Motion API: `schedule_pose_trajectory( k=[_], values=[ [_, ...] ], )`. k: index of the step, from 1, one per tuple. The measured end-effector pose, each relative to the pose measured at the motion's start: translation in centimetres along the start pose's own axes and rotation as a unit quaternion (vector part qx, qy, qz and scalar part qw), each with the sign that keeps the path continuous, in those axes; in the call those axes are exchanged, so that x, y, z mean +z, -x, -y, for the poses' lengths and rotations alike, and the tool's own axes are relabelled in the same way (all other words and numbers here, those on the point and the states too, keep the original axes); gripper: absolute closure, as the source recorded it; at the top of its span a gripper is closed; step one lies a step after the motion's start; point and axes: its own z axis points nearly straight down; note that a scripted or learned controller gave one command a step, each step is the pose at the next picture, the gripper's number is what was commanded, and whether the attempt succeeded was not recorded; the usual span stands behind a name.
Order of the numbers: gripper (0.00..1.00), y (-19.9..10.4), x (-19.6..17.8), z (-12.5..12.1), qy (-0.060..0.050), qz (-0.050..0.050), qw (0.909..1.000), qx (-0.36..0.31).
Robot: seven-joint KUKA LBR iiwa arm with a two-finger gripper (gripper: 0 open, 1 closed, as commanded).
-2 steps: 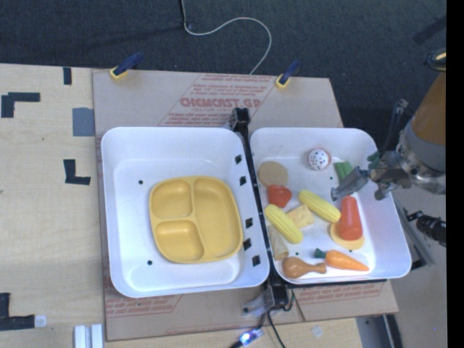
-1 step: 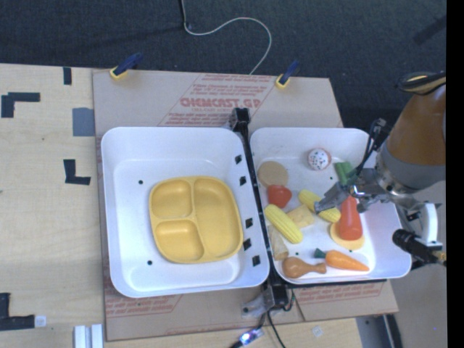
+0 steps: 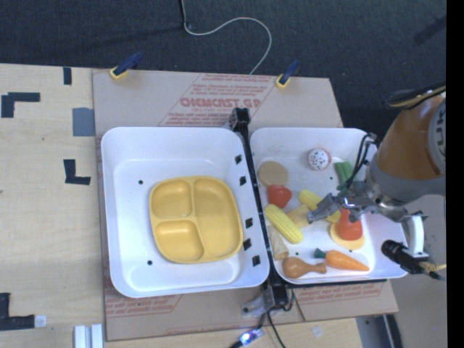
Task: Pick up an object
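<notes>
A tan surface (image 3: pixel 43 209) on dark carpet (image 3: pixel 87 13) bears cardboard (image 3: pixel 217 100), two bins (image 3: pixel 116 194); end effector (image 3: pixel 335 203), grip state unclear, over toy food

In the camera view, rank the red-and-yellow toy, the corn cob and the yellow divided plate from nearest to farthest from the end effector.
From the end effector:
1. Red-and-yellow toy, just below it in the right bin.
2. Corn cob, to its left, same bin.
3. Yellow divided plate, in the left bin.

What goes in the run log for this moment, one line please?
task: pick up an object | gripper: low in right bin, amid toy food | nearest: orange piece, corn | grasp: none seen | left bin: yellow tray
</notes>
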Motion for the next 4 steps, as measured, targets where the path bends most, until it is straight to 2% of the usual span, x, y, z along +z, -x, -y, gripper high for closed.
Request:
schedule_pose_trajectory(
  k=[1, 2, 3, 4],
  values=[
    [0.0, 0.0, 4.4, -0.2, 0.0, 0.0, 1.0, 0.0],
    [0.0, -0.1, 6.4, -0.3, 0.004, 0.001, 1.0, -0.001],
    [1.0, -0.2, 5.2, -0.4, 0.006, 0.0, 1.0, -0.001],
    [1.0, -0.3, 1.1, -0.5, 0.004, 0.001, 1.0, 0.0]
  ],
)
